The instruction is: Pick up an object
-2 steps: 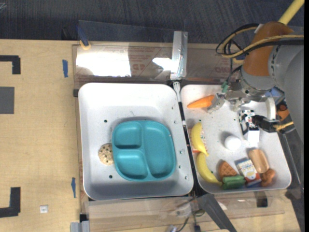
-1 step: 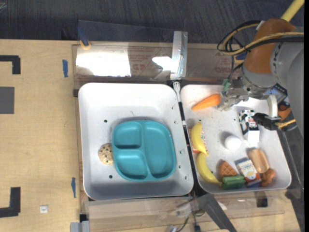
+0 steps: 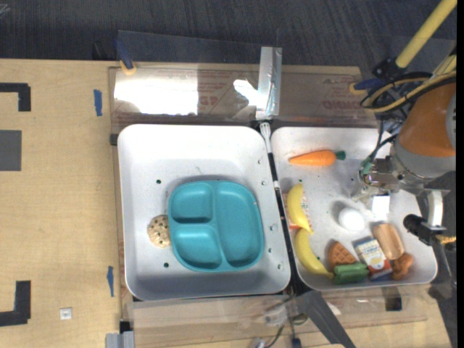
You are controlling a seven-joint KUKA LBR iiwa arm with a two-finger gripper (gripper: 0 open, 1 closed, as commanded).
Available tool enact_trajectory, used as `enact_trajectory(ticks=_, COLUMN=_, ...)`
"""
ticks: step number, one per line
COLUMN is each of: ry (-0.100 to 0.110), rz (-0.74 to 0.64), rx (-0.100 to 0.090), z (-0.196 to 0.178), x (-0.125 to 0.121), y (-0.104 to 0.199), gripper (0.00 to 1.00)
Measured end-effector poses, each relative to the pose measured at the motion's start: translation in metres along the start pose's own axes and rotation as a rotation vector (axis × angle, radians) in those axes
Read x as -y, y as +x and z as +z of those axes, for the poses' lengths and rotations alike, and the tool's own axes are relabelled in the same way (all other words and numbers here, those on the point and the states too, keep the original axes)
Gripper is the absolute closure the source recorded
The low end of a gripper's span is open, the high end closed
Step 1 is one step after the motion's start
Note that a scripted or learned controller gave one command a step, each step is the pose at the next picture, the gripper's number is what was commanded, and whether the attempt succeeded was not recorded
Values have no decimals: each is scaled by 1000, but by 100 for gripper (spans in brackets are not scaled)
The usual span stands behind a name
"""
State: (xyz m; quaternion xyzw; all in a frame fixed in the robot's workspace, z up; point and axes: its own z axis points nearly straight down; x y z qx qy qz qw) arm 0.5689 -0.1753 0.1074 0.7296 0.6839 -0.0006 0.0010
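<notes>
Camera view: my claw (image 3: 378,183) hung over right bin (image 3: 319,140) right edge, opening unclear; white egg (image 3: 351,218) near, carrot (image 3: 313,158) toward back edge.

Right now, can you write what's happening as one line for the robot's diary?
task: pick up an object | hand: over right bin, near white egg | nothing seen held | carrot, banana lying in bin

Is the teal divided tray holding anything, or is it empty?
Empty. All three compartments of the teal tray show bare plastic; the cookie lies outside it, by its left edge, on the left bin floor.
</notes>
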Motion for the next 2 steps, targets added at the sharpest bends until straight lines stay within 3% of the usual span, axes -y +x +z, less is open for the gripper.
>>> enact_trajectory(ticks=1, ry=4, rz=-13, rx=-12, z=1, x=-1, y=10, gripper=0)
enact_trajectory(ticks=2, ry=2, rz=-47, rx=-35, z=16, x=-22, y=-1, gripper=0)
